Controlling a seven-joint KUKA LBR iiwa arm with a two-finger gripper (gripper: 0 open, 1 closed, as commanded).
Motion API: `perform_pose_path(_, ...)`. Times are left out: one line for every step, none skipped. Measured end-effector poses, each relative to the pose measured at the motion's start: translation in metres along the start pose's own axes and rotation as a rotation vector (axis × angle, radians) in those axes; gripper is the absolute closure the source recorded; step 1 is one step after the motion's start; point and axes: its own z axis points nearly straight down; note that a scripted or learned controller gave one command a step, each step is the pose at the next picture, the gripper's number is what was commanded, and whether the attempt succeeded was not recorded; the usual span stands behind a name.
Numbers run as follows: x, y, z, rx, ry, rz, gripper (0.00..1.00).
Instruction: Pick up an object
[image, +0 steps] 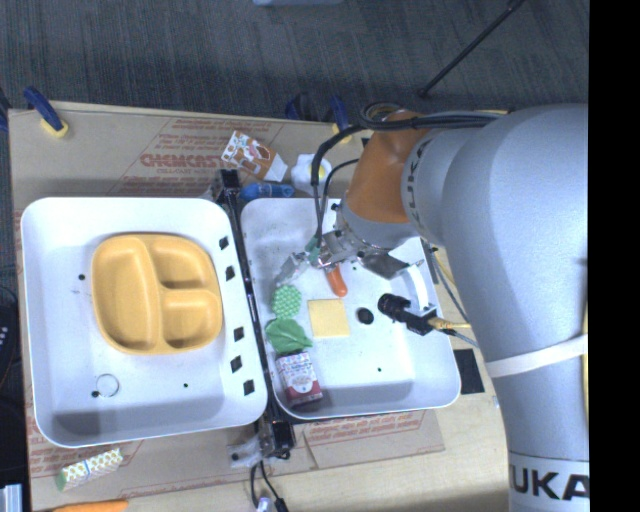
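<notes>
Carrot, a short orange stick with a smooth plastic look, lay in the right bin toward its twelve o'clock side, directly under the gripper. Whether the gripper was clenched or released could not be told; the grey arm hid much of it. At the carrot's six o'clock sat a flat yellow square. At its eight o'clock lay a bumpy green oval, a crumpled green leaf and a small bottle with a red label. The left bin held a glossy yellow divided tray.
</notes>
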Motion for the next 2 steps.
perform_pose_path(0.0,0.0,-0.01,0.001,0.001,-0.004,1.0)
perform_pose_path(0.059,-0.045,-0.1,0.0,0.001,-0.121,1.0)
